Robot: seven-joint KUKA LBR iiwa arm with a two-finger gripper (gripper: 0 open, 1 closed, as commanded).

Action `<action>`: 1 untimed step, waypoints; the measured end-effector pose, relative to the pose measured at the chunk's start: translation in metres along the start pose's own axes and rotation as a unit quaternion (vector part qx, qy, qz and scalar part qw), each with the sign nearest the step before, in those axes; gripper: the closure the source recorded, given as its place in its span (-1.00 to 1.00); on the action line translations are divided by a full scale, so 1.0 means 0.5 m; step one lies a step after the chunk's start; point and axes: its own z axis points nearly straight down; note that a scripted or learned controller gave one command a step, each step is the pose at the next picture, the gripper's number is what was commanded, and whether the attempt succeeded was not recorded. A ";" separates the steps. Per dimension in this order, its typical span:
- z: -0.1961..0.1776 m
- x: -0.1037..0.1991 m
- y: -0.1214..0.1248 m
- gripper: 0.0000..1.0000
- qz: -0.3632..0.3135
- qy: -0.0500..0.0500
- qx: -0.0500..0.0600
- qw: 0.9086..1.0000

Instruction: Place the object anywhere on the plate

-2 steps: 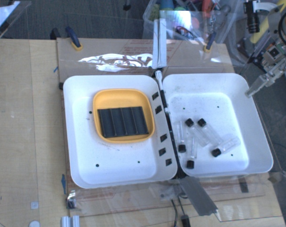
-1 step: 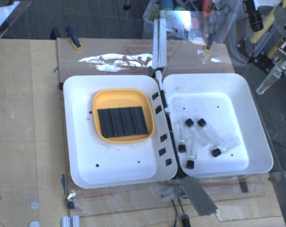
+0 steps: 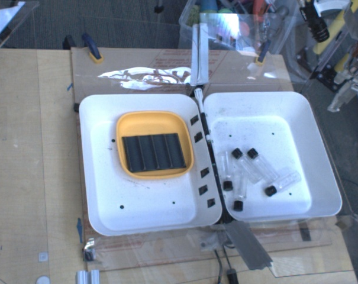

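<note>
A yellow plate [image 3: 155, 120] with rounded corners sits in the left white bin [image 3: 137, 213], toward its back. A black ridged rectangular piece [image 3: 153, 152] lies flat on the plate and covers most of its floor. In the right white bin [image 3: 300, 123], several clear vials with black caps lie loose near the front left. One vial [image 3: 260, 163] points toward the back, another [image 3: 282, 183] lies furthest right, and a third [image 3: 240, 189] lies near the front.
A row of black clips [image 3: 203, 158] runs along the seam between the two bins. Behind the bins lie a cardboard sheet [image 3: 143, 64] and a clear box of clutter [image 3: 238, 10]. A grey bracket [image 3: 247, 247] sticks out below the front edge.
</note>
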 end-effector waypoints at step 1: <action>0.032 0.006 0.012 -1.00 -0.014 -0.001 0.000 1.000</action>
